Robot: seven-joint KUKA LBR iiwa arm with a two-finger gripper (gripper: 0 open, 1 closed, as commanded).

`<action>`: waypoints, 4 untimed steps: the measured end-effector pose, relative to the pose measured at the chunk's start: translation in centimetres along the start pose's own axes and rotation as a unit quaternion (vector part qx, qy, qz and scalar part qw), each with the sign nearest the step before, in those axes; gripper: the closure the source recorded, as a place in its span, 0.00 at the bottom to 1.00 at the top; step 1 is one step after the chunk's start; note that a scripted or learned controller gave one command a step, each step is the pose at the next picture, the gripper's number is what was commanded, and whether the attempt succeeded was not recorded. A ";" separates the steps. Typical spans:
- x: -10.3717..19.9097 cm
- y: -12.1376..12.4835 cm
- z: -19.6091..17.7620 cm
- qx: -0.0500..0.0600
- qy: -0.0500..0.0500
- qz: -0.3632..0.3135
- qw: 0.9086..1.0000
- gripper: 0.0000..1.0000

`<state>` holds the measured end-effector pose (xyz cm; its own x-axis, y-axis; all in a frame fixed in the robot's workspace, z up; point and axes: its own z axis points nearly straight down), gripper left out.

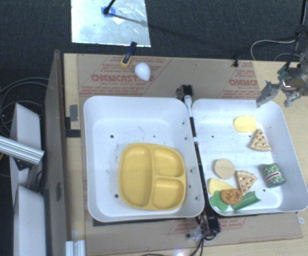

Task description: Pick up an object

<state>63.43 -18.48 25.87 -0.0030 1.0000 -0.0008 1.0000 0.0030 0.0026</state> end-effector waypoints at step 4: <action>-1.6 3.7 15.6 -0.001 -0.001 -0.003 1.000 1.00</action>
<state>67.19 -20.08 10.28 -0.0086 1.0000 -0.0031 1.0000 0.0086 0.0051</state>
